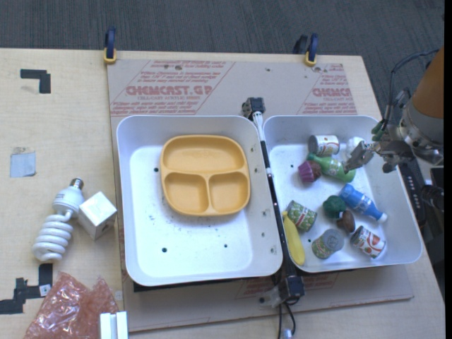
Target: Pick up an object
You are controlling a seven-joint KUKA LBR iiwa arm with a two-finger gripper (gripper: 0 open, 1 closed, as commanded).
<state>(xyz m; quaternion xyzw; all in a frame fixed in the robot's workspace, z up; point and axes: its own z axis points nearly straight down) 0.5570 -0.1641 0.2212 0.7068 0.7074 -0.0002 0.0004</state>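
Two white bins sit side by side on the surface [63,154]. The left bin [141,246] carries an orange divided tray [205,174] toward its far side. The right bin [402,210] holds a scatter of small things: a small can [325,145] lying near the far wall, a green bottle [330,165] beside a purple piece [308,171], a blue bottle [362,202] lying at a slant, a dark green lump [334,205], a brown piece [346,221], a green-labelled can [301,215], a round can seen end-on [327,244], a red and white can [369,242] and a yellow banana [293,241] along the left wall.

The gripper [361,154] reaches in over the right bin's far right part, its fingers [353,159] low beside the green bottle's right end; they look slightly parted, with nothing seen between them, though I cannot tell for sure.

Left of the bins lie a spiral light bulb [58,224], a white cube [97,212] touching it, and a reddish crinkled bag [70,308].
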